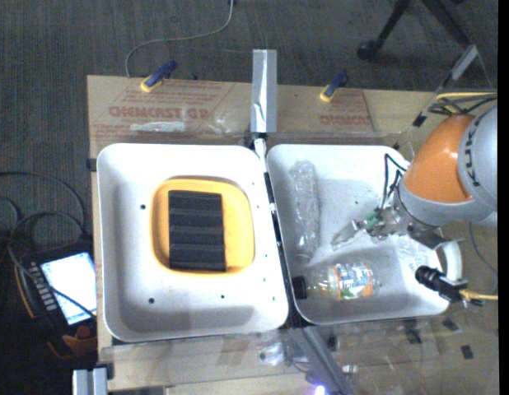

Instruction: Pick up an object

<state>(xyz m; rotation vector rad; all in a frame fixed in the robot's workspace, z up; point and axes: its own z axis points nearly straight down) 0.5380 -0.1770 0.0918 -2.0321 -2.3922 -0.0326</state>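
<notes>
Bottle lying in right bin, just below-left of tool | tool grip state: cannot tell

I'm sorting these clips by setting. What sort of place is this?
Probably a robotics lab's grasping test bench: a robot arm reaches over two white bins, a board under them is held by clamps, and loose cables and an office chair base sit on grey carpet.

1 fixed overhead camera, slanted down, both white bins in frame, arm entering right
</notes>
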